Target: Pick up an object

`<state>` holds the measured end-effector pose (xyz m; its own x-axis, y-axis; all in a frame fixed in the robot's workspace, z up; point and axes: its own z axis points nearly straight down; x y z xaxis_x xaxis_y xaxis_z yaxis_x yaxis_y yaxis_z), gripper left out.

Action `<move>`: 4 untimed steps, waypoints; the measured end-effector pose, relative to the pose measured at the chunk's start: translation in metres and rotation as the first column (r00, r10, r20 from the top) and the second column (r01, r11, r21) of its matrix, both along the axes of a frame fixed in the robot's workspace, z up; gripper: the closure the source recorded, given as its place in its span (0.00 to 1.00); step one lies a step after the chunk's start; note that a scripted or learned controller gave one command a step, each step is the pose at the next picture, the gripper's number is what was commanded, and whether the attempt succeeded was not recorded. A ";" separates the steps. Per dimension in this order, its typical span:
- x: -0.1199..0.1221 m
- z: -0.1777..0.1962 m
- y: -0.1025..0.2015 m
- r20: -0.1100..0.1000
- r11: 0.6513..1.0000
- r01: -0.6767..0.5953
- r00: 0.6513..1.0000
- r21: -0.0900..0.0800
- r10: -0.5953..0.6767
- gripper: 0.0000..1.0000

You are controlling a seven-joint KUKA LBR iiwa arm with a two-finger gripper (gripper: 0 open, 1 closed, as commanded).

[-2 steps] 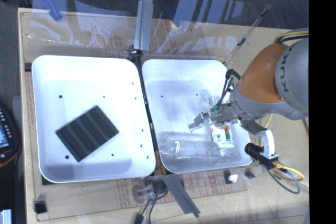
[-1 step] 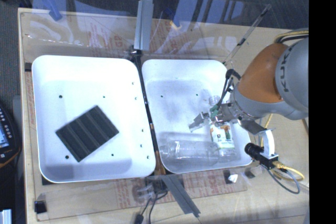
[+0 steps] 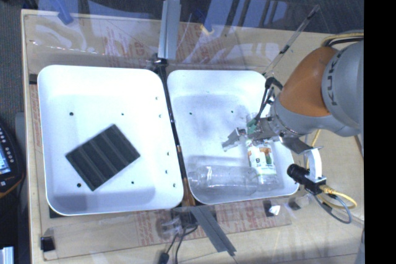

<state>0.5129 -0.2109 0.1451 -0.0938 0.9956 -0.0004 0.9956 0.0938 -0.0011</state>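
My gripper (image 3: 237,136) hangs low over the middle of the right bin (image 3: 204,102), with the arm reaching in from the right. Just below and to the right of it stands a small white bottle (image 3: 262,158) with an orange and green label, partly under the wrist. A clear plastic bottle (image 3: 224,177) lies on its side along the right bin's front wall. In the left bin (image 3: 74,96) a flat black ribbed slab (image 3: 102,156) lies at a slant.
A metal divider post (image 3: 169,28) rises at the back between the two bins. Clear sheeting covers the bench behind them. A clamp and cables (image 3: 185,225) sit at the front edge below the bins.
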 end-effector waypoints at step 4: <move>-0.010 0.024 0.001 -0.001 0.999 -0.053 0.999 0.001 0.053 0.00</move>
<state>0.5031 -0.2101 0.1687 -0.1464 0.9892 0.0007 0.9892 0.1464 -0.0017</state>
